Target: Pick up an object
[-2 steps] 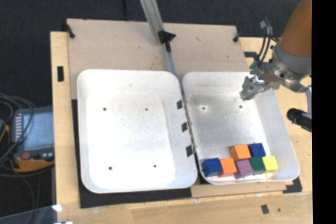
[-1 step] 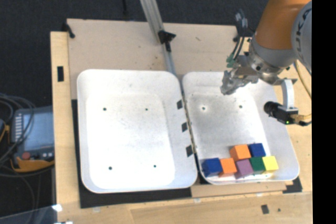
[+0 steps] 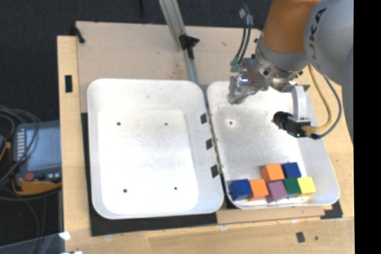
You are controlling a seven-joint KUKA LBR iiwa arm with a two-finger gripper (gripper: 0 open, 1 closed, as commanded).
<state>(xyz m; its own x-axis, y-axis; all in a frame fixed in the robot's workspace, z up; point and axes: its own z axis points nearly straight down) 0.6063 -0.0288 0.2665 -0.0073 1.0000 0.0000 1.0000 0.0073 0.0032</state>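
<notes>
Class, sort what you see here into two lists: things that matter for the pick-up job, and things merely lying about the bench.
Part of the job:
gripper, over the right bin's far end
right bin
coloured blocks, clustered at its near edge: blue, orange, purple, green, yellow

Just lying about:
left bin
metal rail slanting across the bench
handheld controller at the left

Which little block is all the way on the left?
The blue block, at the left end of the front row in the right bin. The other blue block sits farther right, behind.

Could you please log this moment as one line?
gripper: over right bin far end | blocks: clustered near end | nothing visibly held
</notes>
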